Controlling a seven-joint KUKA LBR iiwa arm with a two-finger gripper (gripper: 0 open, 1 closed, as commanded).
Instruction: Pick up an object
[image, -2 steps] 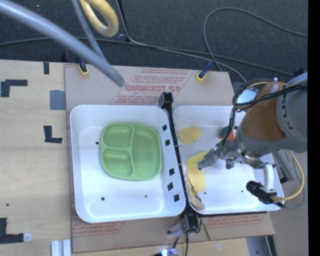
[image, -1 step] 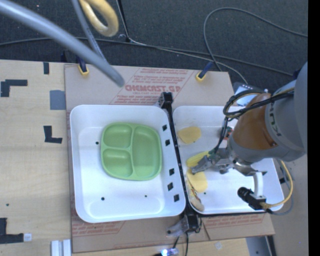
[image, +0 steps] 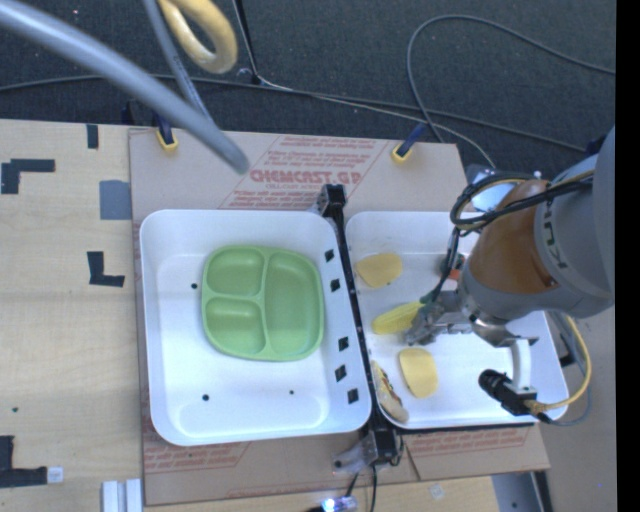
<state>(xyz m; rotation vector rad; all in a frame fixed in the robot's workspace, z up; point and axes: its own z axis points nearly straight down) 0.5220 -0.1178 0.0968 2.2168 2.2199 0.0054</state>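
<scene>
In the right bin (image: 500, 395) lie several yellow food-like pieces: a pale round slice (image: 380, 268) near the back, a bright yellow piece (image: 394, 319) in the middle, a pale slice (image: 419, 372) toward the front, and a brownish piece (image: 389, 397) against the front left wall. My gripper (image: 432, 325) is low in this bin, right beside the bright yellow piece and touching or nearly touching its right end. The grey wrist with its orange band (image: 510, 250) covers the gripper from above.
The left bin (image: 170, 330) holds a green divided plate (image: 264, 303). A black divider with clips (image: 345, 300) runs between the bins. Cables (image: 480, 90) trail over the dark floor behind, and a grey hose (image: 130, 75) crosses the upper left.
</scene>
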